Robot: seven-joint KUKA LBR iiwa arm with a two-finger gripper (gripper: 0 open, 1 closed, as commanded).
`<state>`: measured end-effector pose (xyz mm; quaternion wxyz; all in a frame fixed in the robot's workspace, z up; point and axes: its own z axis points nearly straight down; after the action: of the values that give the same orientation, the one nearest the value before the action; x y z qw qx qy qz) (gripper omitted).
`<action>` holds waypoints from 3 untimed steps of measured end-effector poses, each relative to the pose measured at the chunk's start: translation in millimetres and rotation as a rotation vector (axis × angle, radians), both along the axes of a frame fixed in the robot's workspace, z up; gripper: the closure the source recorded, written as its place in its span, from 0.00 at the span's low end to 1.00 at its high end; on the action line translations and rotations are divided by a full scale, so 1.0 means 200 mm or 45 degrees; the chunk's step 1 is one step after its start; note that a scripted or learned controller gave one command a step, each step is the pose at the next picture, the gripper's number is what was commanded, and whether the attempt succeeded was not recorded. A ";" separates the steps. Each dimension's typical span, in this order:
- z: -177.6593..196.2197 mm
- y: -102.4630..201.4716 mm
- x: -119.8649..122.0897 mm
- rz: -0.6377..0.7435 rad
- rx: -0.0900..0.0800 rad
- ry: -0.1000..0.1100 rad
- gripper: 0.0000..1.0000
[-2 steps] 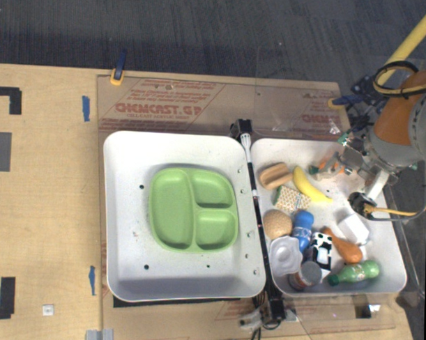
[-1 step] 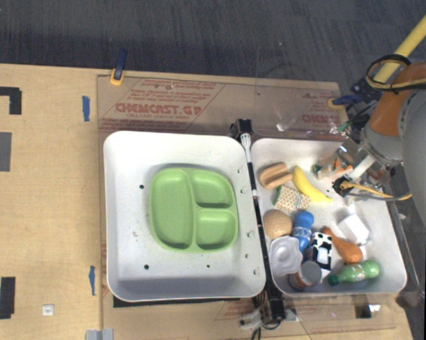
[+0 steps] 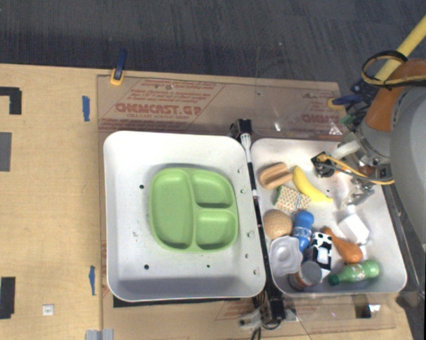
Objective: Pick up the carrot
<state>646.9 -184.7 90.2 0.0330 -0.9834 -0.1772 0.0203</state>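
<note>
**Carrot sits in right bin, arm above the bin's far right corner**

We see two white bins side by side. Nearest us in the right bin (image 3: 395, 238), along the front: a green bottle (image 3: 354, 273) lying on its side, a dark can (image 3: 308, 274), and a clear plastic cup (image 3: 286, 253). Just behind those sits a black-and-white cow-pattern toy (image 3: 322, 249) and a blue bottle (image 3: 302, 228). The carrot (image 3: 345, 248) lies btwn the cow toy and the green bottle, at a slant; it's orange, stubby, tapered, w/ a white block (image 3: 353, 227) touching its far end. Further back: a brown egg-like ball (image 3: 277, 222), a checkered cracker (image 3: 290, 198), a banana (image 3: 310, 186), and a hot-dog bun (image 3: 274, 173).

The left bin (image 3: 128, 198) holds a green divided plate (image 3: 193, 208), three compartments, sitting mid-bin.

The gripper (image 3: 357, 194) hangs over the right bin's far right part, well apart from the carrot. We can't tell whether it's apart or together.
</note>
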 end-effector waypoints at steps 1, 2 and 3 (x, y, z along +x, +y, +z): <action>0.01 -0.10 -0.02 -0.065 -0.012 -0.014 0.00; 0.00 -0.11 -0.56 0.233 -0.023 -0.076 0.00; 0.00 -0.11 -0.40 0.496 0.000 -0.074 0.00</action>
<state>566.3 -206.3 90.2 0.0235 -0.9307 -0.3649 -0.0023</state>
